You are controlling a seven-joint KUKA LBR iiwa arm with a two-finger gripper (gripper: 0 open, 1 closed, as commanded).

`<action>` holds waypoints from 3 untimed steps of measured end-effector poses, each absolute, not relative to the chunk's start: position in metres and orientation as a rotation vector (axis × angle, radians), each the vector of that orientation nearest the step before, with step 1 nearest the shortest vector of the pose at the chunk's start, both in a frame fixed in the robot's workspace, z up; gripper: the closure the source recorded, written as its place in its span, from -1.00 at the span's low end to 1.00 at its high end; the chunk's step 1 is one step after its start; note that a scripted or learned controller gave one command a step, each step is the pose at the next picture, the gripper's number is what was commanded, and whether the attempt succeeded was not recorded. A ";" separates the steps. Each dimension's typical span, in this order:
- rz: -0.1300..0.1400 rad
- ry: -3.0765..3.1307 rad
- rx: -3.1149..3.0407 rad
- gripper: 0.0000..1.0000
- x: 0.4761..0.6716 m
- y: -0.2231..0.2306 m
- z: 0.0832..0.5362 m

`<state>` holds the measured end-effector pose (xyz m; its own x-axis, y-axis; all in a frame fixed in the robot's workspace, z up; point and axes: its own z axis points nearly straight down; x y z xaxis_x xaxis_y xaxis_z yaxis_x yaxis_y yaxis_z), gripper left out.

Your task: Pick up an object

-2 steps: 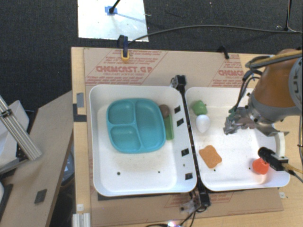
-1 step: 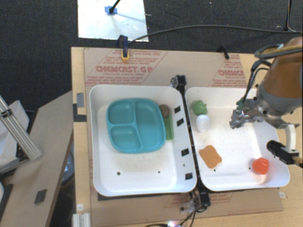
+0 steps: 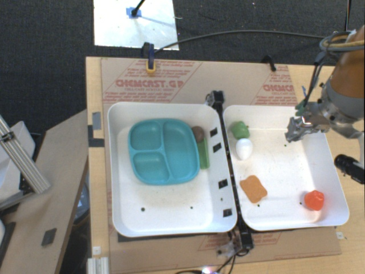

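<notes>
The gripper (image 3: 297,129) hung over the right bin's (image 3: 336,170) far right corner, carrying nothing; whether its jaws were apart I couldn't tell. In that bin lay a green lump (image 3: 240,130), a white egg (image 3: 244,149), a tan piece (image 3: 253,188) and a red ball (image 3: 314,200). The left bin (image 3: 120,210) held a teal tray (image 3: 163,151).

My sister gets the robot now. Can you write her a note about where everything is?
Gripper: above the right bin's far right part, nothing seen between its fingers.
Right bin: green thing and white egg near the left wall, orange slab lower middle, red thing in the near right corner.
Left bin: teal tray, with a brown thing and a green strip beside it.
Done: nothing picked yet.
Left: grab one and lift it.
</notes>
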<state>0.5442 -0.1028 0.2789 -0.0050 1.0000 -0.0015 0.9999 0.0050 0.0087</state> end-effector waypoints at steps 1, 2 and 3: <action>0.004 2.232 2.212 1.00 0.533 -0.048 0.263; 0.004 2.232 2.211 1.00 0.525 0.003 0.264; 0.004 2.233 2.211 1.00 0.519 0.059 0.263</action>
<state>0.5190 0.0587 0.2626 -0.0097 1.0000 0.0025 1.0000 0.0097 0.0015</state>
